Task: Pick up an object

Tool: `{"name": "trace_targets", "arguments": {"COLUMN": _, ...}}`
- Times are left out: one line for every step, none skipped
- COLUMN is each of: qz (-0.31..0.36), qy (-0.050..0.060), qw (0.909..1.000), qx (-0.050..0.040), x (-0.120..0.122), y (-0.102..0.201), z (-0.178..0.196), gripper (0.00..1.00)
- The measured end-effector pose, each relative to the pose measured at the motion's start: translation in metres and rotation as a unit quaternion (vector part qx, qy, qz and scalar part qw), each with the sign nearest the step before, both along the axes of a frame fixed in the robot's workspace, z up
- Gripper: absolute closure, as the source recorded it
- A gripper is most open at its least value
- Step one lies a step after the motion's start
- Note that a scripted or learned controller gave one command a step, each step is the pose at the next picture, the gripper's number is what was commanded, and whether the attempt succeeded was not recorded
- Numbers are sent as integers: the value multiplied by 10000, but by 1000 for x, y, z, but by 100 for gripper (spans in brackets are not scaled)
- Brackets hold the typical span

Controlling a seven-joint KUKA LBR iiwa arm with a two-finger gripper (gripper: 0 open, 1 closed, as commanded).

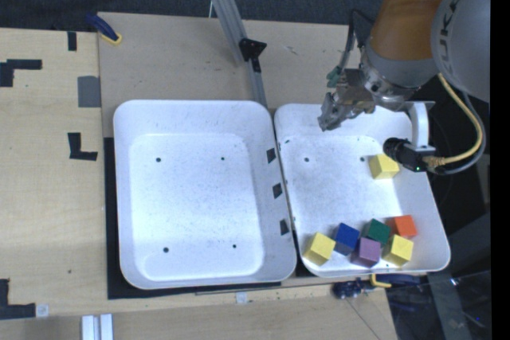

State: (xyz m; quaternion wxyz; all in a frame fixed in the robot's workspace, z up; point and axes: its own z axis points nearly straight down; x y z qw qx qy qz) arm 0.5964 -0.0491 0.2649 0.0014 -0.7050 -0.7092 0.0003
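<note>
White plastic, shallow and speckled, the right-hand bin [335, 191] holds everything you could pick. Your two-finger gripper [333, 117] hangs over the bin's far rim, at about eleven o'clock in that bin, and carries nothing. From this angle you cannot tell whether it is open or closed.

The closest candidate is a lone small yellow cube [382, 166], at roughly four o'clock from the gripper and near the bin's right wall. Six more blocks crowd the near edge between five and six o'clock. They are a second yellow cube [320, 248], a blue cube [347, 236], a green cube [377, 232], a purple cube [369, 251], an orange cube [405, 225] and a third yellow cube [401, 249]. Several of them touch.

A straight descent from here would likely meet the rim or bare floor and close on nothing. Because the lone cube lies near the wall, the gripper may strike the wall or nudge the cube aside. In the cluster the neighbours leave little room, so a grasp there may scatter blocks or slip off one.

The white plastic left-hand bin [199, 195] lies at nine o'clock from the gripper. A slanted grey metal rail [227, 4] with a black clamp [252, 48] stands at ten o'clock, near enough to matter if the arm swings left. Small black clips [276, 189] line the seam between the bins. Nothing lies between the gripper and the cubes.
</note>
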Motion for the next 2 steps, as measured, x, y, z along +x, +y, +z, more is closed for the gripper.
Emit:
{"name": "trace_targets", "arguments": {"qz": 5, "qy": 1, "qw": 10000, "qx": 2, "x": -19, "y": 51, "z": 1, "gripper": 100}}
{"name": "trace_targets", "arguments": {"qz": 1, "qy": 13, "qw": 10000, "qx": -5, "x": -35, "y": 101, "z": -23, "gripper": 100}}
